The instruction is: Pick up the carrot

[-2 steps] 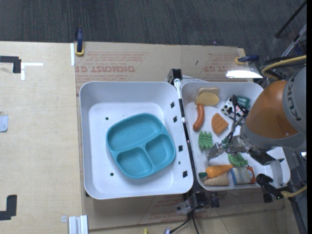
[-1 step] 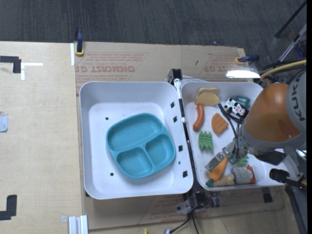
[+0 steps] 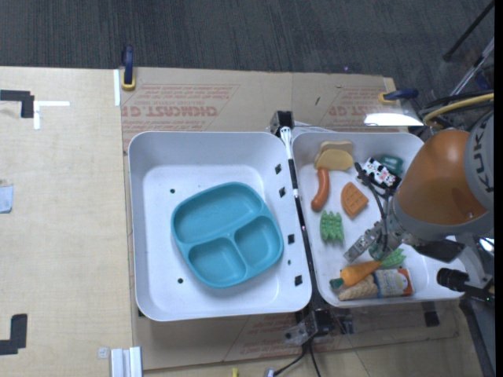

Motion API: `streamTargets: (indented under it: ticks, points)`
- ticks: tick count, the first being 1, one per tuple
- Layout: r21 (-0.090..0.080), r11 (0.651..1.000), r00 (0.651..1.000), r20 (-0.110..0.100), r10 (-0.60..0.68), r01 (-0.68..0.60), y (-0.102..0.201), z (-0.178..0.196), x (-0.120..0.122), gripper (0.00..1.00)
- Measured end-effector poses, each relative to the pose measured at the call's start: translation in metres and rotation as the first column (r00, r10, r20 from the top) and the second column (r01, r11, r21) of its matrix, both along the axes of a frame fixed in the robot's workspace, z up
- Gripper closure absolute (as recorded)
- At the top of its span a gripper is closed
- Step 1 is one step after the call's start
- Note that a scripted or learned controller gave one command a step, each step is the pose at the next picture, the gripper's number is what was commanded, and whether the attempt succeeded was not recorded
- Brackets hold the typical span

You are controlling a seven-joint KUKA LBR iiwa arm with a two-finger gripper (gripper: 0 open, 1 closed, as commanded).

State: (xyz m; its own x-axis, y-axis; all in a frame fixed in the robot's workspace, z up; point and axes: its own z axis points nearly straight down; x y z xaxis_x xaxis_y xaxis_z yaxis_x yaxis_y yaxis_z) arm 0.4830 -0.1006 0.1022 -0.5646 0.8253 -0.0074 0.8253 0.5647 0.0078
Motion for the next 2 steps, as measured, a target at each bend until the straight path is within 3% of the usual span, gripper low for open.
streamTargets:
  ticks: [1,2]
  points:
    - [0.000,1.000,1.000,0.000,0.000,0.000,0.0000,0.0000,0.0000,0.00]
    - [-0.001,1.000,1.000,0.005,-0.005,0.005,-0.0011,0.0093,0.0027,1.00]
